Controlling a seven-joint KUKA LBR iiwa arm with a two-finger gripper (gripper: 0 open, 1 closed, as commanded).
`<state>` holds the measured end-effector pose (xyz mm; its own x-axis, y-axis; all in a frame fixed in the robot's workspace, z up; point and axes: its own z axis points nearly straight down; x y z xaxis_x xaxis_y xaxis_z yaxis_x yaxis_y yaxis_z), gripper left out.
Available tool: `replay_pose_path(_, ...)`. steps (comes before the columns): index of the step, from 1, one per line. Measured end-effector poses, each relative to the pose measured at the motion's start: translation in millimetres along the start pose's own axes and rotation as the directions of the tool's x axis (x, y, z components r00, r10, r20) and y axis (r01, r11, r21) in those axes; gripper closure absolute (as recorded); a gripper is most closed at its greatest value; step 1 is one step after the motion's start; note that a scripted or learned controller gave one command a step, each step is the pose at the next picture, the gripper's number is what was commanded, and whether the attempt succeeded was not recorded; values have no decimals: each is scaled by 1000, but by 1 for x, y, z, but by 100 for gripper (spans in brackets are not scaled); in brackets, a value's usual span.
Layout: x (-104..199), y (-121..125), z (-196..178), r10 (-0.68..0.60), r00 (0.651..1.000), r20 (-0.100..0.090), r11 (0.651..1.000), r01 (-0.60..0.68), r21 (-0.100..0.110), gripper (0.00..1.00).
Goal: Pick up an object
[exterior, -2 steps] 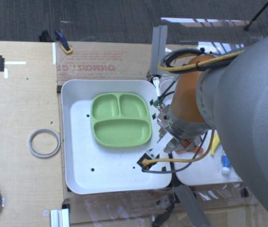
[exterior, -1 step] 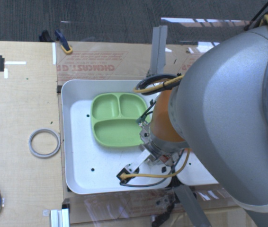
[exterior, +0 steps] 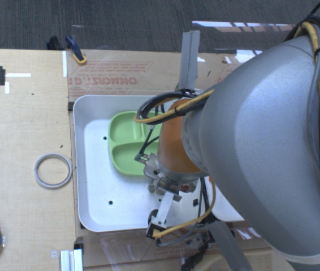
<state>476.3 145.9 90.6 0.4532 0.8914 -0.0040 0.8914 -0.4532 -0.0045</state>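
A green divided plate [exterior: 127, 145] lies in the white bin [exterior: 92, 174], partly under the arm; likely light, stiff and slick, best pinched at its rim. Whether the gripper [exterior: 161, 180] clenches anything cannot be told.

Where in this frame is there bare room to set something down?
Free: the white bin floor between its wall at the view's left and the green plate, and the strip below the plate toward the near rim. Also the bench above the tape ring. Crowded: the bin's right side, covered by the arm.
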Motion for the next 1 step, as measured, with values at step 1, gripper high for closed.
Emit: replay_pose_path(1,73,-31,-69,-217,976,1,976,217,-2,100)
